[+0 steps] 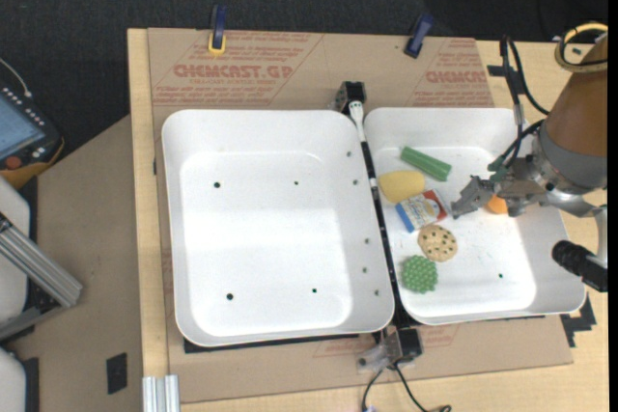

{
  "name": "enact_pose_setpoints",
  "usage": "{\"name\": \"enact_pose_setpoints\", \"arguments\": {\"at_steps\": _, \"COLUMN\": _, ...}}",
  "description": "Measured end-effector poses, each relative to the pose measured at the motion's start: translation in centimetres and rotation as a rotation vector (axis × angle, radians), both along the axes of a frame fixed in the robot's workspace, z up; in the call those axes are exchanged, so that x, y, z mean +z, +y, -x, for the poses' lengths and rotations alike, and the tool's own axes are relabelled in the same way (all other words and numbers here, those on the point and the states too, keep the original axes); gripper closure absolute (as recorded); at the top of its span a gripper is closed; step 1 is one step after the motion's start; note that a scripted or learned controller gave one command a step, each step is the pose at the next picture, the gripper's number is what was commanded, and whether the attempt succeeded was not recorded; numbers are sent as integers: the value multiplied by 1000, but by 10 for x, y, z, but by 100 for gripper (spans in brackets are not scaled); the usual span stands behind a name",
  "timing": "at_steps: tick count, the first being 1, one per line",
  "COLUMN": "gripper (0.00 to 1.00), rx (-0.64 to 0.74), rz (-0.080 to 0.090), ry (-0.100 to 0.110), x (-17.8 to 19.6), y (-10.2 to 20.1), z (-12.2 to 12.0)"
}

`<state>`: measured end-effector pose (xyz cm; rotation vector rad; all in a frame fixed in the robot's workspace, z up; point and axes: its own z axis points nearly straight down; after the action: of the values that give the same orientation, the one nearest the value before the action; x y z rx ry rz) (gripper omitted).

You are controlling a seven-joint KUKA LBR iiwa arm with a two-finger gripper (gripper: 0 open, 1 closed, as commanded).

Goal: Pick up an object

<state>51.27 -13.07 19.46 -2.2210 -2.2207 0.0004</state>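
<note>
The gripper [473, 198] hangs low in the right bin [502, 289], near its middle. Whether its jaws are open or closed I cannot tell, and nothing shows between them. An orange piece [496, 205] sits touching or just behind it. The other things cluster toward the bin's left wall: a green block [426, 162] nearest the far edge, a yellow piece [402, 184], a packet [421, 208], a cookie [437, 243] and a green ball [419, 274] nearest the near edge. The left bin [193, 236] lies alongside. The main risk is closing on air between the packet and the orange piece, or nudging a neighbour away, because the things lie so close together.
</note>
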Motion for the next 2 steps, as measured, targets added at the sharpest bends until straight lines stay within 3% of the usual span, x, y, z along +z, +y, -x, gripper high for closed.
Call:
{"name": "enact_pose_setpoints", "arguments": {"at_steps": 1, "gripper": 100, "rx": 0, "rz": 1, "ry": -3, "x": 11, "y": 0, "z": -1}}
{"name": "enact_pose_setpoints", "arguments": {"at_steps": 2, "gripper": 100, "rx": 7, "rz": -1, "ry": -6, "x": 78, "y": 75, "z": 34}}
